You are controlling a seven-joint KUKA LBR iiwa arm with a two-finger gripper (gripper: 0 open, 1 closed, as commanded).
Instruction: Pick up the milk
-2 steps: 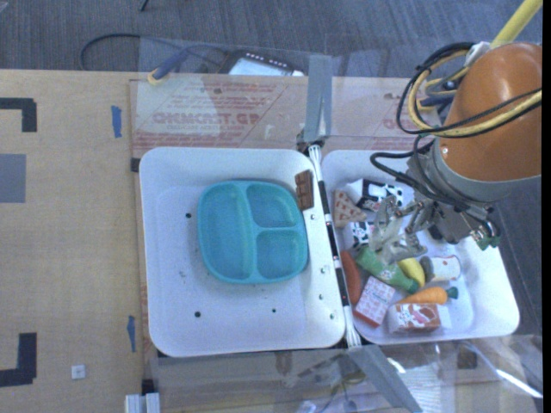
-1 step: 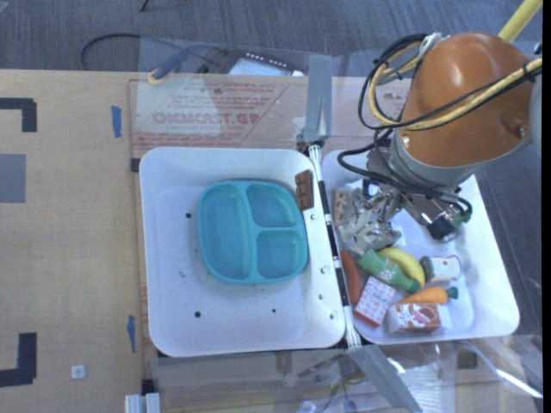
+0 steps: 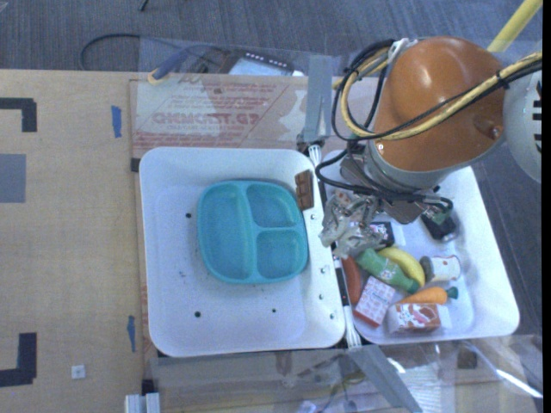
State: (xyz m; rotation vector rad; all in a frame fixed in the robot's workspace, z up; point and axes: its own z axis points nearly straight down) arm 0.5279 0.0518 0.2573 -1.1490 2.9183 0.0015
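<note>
The milk [image 3: 417,317] is a small white carton with red print, lying on its side near the front of the right bin [image 3: 491,256]. My gripper [image 3: 347,228] hangs under the orange wrist band at the right bin's left side, by the divider between the bins. It sits behind and to the left of the milk, well apart from it. Below the gripper lies a green bottle [image 3: 384,268], with a banana [image 3: 405,262] beside it. My arm hides the back of the right bin.
In the left bin [image 3: 164,299] lies a teal divided plate [image 3: 253,231], with a small brown block [image 3: 303,189] at its right rim. Crowding the milk are a carrot [image 3: 428,296], a red-and-white box [image 3: 374,300] and a small white cup [image 3: 443,268]. A black object [image 3: 440,224] lies further back.
</note>
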